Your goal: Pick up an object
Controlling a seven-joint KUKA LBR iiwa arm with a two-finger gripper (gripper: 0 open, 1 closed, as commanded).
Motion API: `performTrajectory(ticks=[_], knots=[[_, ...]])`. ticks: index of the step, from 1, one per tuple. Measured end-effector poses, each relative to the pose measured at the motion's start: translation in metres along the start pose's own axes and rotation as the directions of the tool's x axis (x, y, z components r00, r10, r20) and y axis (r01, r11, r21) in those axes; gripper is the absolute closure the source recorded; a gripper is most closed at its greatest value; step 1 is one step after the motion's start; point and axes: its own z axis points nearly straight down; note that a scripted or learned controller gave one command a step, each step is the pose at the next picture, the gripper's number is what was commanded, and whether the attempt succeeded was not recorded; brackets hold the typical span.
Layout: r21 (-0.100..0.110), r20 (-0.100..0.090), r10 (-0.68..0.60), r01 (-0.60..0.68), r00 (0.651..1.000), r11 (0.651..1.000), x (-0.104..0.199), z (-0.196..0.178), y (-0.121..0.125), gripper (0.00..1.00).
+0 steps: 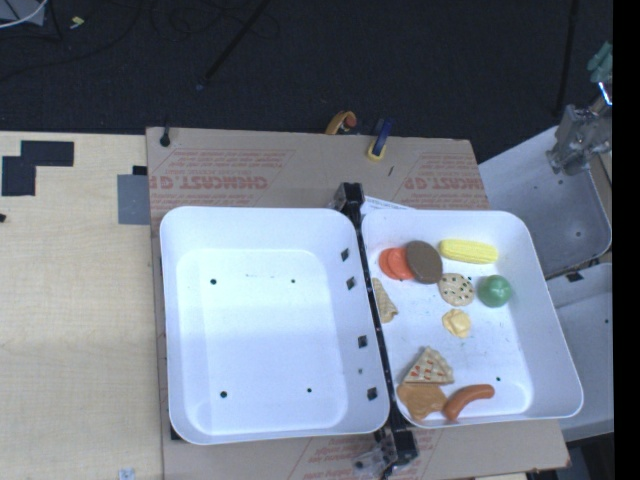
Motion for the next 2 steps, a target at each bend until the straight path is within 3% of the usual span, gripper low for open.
performTrajectory(ticks=[1,2], knots=[[0.008,0.001,0.003,-0.003,1.000,1.000,-0.058,0.035,0.055,1.00],[0.004,0.002,0.002,-0.002,1.000,1.000,-0.111,0.034,0.102,1.00]])
